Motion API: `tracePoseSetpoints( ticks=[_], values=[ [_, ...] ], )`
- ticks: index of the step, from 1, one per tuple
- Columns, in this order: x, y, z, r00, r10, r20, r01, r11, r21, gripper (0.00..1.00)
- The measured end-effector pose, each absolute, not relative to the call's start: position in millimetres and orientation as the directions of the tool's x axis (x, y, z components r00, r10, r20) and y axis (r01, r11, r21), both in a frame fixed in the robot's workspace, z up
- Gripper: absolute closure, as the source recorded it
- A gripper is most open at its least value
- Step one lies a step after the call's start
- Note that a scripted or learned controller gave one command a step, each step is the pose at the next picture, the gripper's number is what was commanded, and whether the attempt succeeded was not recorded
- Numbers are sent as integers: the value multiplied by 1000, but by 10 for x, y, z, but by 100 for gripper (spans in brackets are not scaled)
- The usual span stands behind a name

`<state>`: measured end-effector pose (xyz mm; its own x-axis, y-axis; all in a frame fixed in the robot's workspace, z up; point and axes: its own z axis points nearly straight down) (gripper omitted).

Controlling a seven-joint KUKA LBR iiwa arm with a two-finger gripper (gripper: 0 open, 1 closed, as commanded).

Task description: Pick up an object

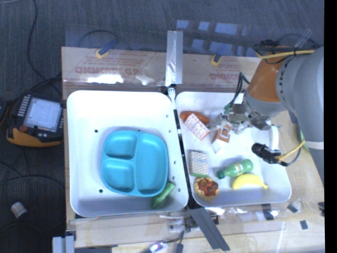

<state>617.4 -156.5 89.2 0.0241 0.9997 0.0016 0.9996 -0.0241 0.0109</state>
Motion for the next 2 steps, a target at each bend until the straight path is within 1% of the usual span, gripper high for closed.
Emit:
tracePoseSetpoints(
  ticks=[1,2],
  values=[
    [6181,-1547,990,23,1000,4,1000,-23,11,100],
    [5909,-812,1829,114,993,0,993,-114,-3,100]
  ],
)
